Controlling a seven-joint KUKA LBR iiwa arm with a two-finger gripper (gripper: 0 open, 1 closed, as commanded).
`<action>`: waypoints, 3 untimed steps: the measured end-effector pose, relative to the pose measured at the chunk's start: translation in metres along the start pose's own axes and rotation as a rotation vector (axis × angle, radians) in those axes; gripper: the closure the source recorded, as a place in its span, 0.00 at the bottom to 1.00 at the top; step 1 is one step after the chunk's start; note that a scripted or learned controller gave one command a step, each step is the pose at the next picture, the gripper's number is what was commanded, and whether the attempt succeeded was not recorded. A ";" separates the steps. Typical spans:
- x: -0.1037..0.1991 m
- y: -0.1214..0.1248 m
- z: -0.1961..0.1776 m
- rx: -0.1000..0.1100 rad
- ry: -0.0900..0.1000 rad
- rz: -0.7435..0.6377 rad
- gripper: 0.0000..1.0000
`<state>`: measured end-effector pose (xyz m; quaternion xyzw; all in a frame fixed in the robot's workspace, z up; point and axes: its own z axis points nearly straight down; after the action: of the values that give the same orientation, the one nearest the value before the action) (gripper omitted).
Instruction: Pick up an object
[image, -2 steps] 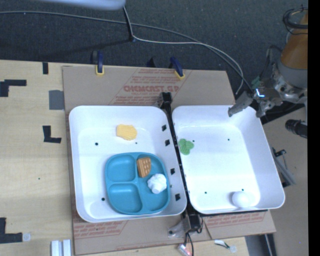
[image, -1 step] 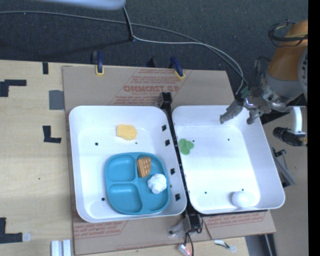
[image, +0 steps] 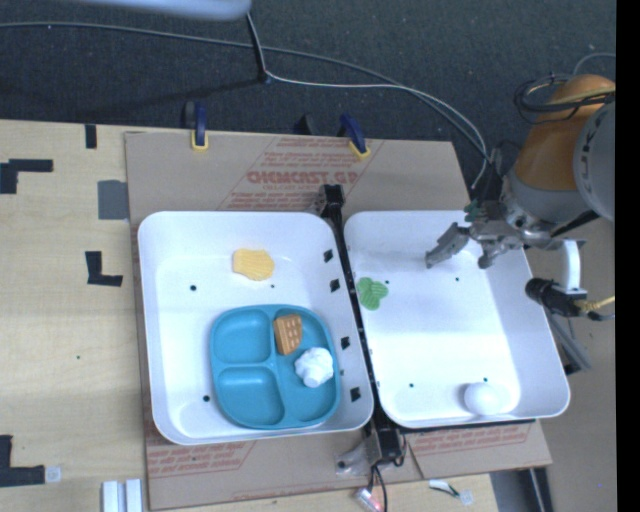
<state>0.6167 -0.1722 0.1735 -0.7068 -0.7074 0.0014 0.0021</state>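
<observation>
My gripper (image: 462, 254) hangs over the upper right part of the right bin (image: 440, 330), its two fingers spread open with nothing between them. A small green object (image: 373, 293) lies at the left side of that bin, well to the gripper's lower left. A white ball (image: 487, 397) rests near the bin's front right corner. In the left bin (image: 170, 290) a yellow piece (image: 253, 264) lies on the floor. A blue divided tray (image: 270, 367) there holds a brown waffle-like piece (image: 288, 333) and a white lump (image: 314, 367).
Both bins stand on a cardboard sheet (image: 290, 175) held by clamps (image: 199, 128) at the back. A cable (image: 400, 95) runs across the dark floor toward the arm. The bins' shared divider (image: 345, 290) runs between them.
</observation>
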 end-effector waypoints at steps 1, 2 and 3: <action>-0.006 -0.003 0.045 -0.001 0.000 0.001 0.00; -0.005 -0.002 0.032 -0.005 -0.001 0.000 1.00; -0.001 -0.001 -0.010 -0.007 -0.001 0.000 1.00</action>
<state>0.6160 -0.1737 0.1832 -0.7069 -0.7073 -0.0005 -0.0008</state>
